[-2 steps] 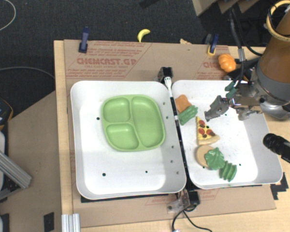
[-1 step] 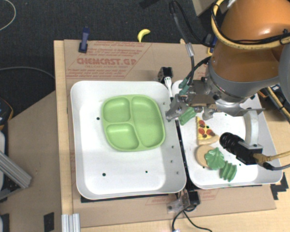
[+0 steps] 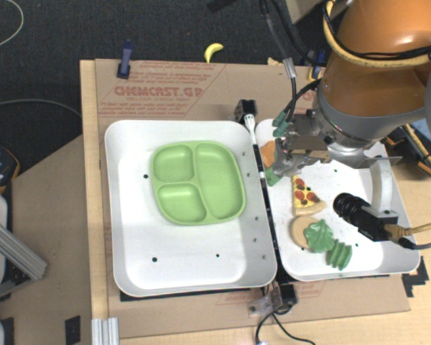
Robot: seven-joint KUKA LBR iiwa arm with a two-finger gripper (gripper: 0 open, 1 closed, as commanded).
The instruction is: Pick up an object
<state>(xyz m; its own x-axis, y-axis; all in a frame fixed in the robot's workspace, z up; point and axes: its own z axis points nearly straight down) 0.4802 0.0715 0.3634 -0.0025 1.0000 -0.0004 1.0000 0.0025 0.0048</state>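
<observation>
Currently | cardboard bench (image 3: 165, 85), dark floor (image 3: 57, 20) | claw (image 3: 276, 151) spread over right bin (image 3: 377, 261)

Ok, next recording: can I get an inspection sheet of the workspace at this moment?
Surface: left shallow white bin and right shallow white bin side by side on a printed brown cardboard sheet.
Job's things: in the right bin, a toy pizza slice, a green leafy toy, a tan round piece and a small orange piece at the left edge.
Clutter: light green three-compartment plate in the left bin.
Grippers: gripper low over the right bin's left edge; hold not judgeable.
Cables: black cable along the arm; white loop on the floor.
Surroundings: blue clamp, yellow curved item.
</observation>
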